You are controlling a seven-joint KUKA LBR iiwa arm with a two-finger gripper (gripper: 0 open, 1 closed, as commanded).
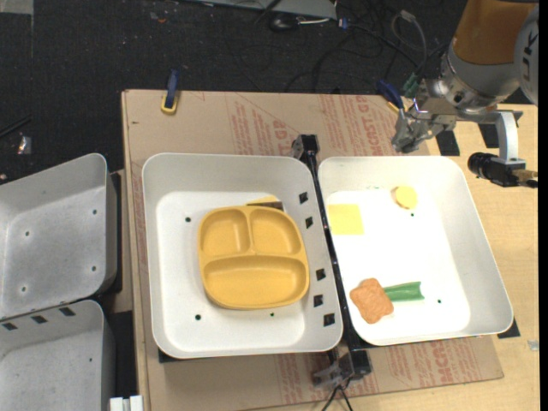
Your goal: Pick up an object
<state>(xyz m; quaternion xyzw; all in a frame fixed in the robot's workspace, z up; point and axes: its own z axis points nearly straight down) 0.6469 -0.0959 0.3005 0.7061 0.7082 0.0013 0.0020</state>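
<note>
Claw (413, 135) hangs over the surface past the right bin's (479, 229) far rim; can't tell its state. Largest to smallest:

- Yellow tray (253, 258), far left of claw: too wide.
- Yellow square (345, 219), green piece (404, 292), orange piece (372, 300), nearer the camera: flat, could slip.
- Yellow round bit (405, 198), closest: easy miss.

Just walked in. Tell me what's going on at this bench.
A robot arm is set to pick something up. Its tool hangs above the bench just past the far edge of the right bin, with nothing between its fingers. In that bin lie a yellow square, a small yellow round piece, a green stick and an orange patty touching the stick's end. The left bin holds a yellow divided tray. Nothing has been grasped yet.
</note>
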